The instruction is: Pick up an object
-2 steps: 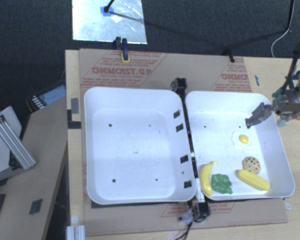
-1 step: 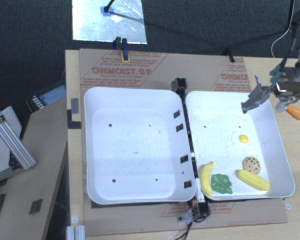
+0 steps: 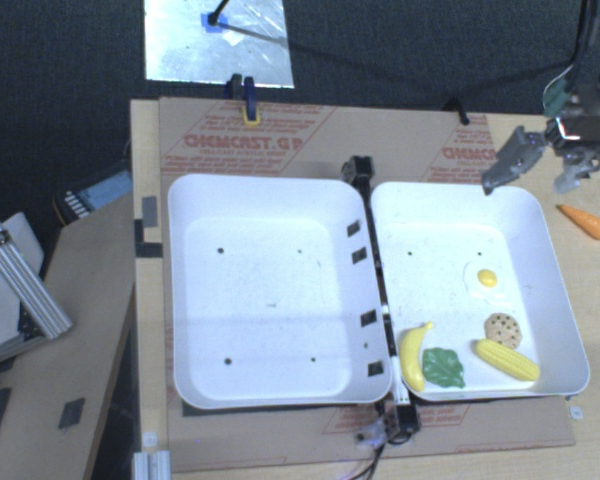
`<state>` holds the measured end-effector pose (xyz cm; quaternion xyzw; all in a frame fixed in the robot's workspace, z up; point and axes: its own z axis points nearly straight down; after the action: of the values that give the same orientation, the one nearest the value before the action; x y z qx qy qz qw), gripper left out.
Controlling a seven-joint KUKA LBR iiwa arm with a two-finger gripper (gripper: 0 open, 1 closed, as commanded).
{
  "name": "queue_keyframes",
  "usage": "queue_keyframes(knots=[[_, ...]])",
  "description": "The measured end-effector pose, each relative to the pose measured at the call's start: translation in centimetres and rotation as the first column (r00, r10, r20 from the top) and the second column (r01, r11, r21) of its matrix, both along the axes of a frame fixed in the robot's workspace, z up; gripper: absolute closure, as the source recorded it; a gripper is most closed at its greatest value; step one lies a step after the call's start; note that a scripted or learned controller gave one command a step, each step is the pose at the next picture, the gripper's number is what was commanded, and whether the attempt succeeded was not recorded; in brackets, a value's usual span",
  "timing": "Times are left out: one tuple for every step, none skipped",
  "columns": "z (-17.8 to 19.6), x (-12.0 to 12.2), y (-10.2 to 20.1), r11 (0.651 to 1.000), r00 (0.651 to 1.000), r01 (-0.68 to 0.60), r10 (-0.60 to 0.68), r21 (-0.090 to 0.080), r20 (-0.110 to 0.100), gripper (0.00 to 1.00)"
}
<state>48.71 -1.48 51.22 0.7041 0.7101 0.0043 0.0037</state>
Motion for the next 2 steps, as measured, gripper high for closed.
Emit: queue_keyframes(knots=[[2.4, 0.0, 2.6, 1.000, 1.000, 0.002, -0.002, 0.000, -0.006, 0.00], [2.3, -0.1, 8.5, 1.000, 1.000, -0.002, 0.002, 0.001, -0.009, 0.00]])
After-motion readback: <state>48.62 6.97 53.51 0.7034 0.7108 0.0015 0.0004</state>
